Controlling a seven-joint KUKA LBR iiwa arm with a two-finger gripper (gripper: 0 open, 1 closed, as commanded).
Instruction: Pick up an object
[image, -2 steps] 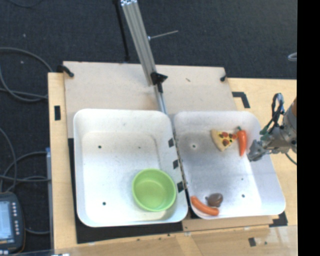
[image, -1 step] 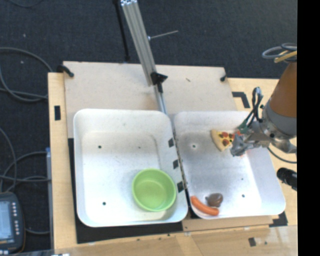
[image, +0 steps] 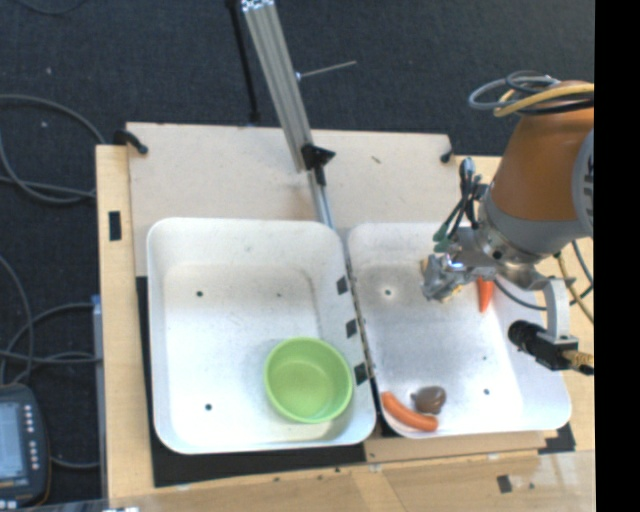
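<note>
The gripper (image: 440, 280) hangs low over the upper middle of the right bin (image: 400, 335), below the arm's orange band. Just to its right a small orange object (image: 485, 294) stands out from under the wrist; I cannot see whether it is held. At the bin's front edge an orange carrot-like piece (image: 409, 412) lies beside a brown lump (image: 430, 399), both on what looks like a small white plate (image: 398, 428). A green bowl (image: 308, 378) sits upright in the front right part of the left bin (image: 200, 300).
A slanted metal pole (image: 290, 95) comes down to the back of the wall between the bins. A black fitting with cable (image: 540, 345) hangs off the arm over the right bin's right side. Cables loop behind the arm.
</note>
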